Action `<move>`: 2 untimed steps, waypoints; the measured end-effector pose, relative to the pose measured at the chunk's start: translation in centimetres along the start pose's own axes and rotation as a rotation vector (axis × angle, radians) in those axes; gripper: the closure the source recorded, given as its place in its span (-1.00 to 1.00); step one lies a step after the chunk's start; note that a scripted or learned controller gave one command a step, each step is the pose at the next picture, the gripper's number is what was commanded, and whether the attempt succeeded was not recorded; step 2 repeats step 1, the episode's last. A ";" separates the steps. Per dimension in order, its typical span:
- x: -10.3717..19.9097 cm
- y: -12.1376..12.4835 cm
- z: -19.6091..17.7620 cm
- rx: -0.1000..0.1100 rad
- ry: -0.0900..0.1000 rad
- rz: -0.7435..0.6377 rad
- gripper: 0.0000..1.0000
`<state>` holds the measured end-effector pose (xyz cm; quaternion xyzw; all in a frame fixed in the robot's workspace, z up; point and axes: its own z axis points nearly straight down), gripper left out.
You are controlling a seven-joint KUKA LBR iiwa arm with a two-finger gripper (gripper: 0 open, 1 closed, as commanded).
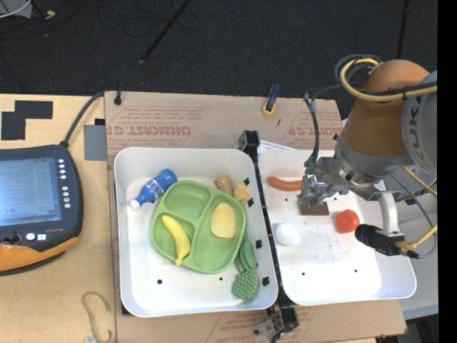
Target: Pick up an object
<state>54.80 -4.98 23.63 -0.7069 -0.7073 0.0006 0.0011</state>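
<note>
Claw (313,196) low in the right bin (343,270), right over a brown block (313,208).

We see the claw hanging at the block's top edge, but we cannot tell whether it is open or closed, nor whether it touches the block. Just beside it toward the back of the bin lies an orange-red sausage (285,184); a red ball (347,221) sits near the block on the arm's side, and a white egg (287,233) rests near the wall between the bins. Further out, the left bin (136,277) holds a green divided plate (203,256) carrying a banana (175,238) and a pale yellow piece (223,221), with a blue bottle (152,189) beside the plate. On the desk beyond that bin we see a tablet (32,199).
</note>
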 end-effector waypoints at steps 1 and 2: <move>0.3 -0.6 1.4 0.002 0.000 0.003 1.00; 0.3 -0.6 1.4 0.002 0.000 0.003 1.00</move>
